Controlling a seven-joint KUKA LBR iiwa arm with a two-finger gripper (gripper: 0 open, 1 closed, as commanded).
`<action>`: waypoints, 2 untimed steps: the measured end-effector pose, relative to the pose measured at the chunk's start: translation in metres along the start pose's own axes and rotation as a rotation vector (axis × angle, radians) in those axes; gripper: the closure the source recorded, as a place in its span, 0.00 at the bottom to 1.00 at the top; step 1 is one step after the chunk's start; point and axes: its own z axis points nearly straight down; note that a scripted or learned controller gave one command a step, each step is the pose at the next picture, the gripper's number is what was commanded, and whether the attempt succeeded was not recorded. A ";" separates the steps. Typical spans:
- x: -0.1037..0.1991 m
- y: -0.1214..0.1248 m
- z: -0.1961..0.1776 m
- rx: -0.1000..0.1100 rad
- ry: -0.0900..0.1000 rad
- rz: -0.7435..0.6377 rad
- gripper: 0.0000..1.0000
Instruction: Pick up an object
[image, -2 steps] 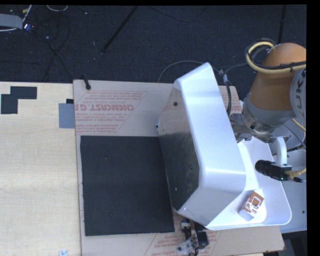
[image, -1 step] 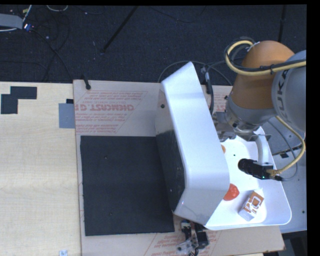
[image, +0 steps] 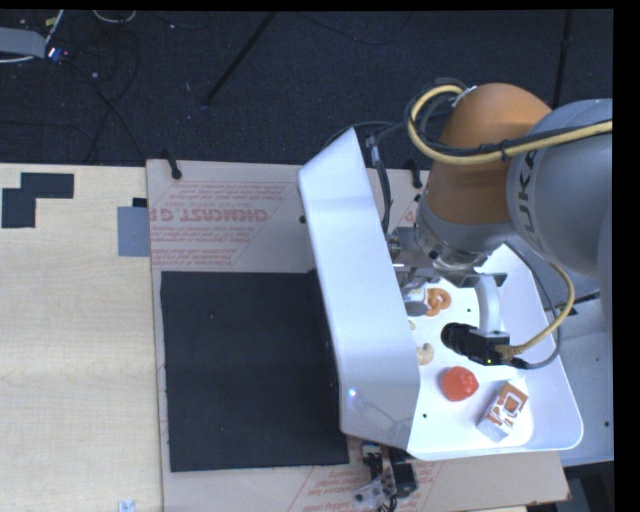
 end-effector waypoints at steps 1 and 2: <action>0.044 -0.003 0.003 0.008 -0.004 0.005 1.00; 0.073 -0.004 0.010 0.001 -0.006 0.006 1.00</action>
